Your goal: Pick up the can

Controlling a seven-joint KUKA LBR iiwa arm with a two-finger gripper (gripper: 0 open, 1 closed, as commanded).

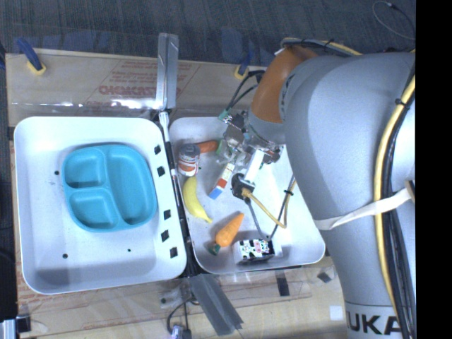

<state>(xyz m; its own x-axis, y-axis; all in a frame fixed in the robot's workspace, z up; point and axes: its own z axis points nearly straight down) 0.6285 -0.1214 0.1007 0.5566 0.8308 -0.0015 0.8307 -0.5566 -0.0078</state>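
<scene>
Dark grey carpet floor (92, 9) beyond bench. Bench top (92, 83) of pale wood under clear plastic sheet, blue clamp (30, 55) at far-left corner.

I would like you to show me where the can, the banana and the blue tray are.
can (187, 159), camera view, on its label side
banana (193, 198), camera view, on its middle curve
blue tray (145, 189), camera view, on its right rim
</scene>
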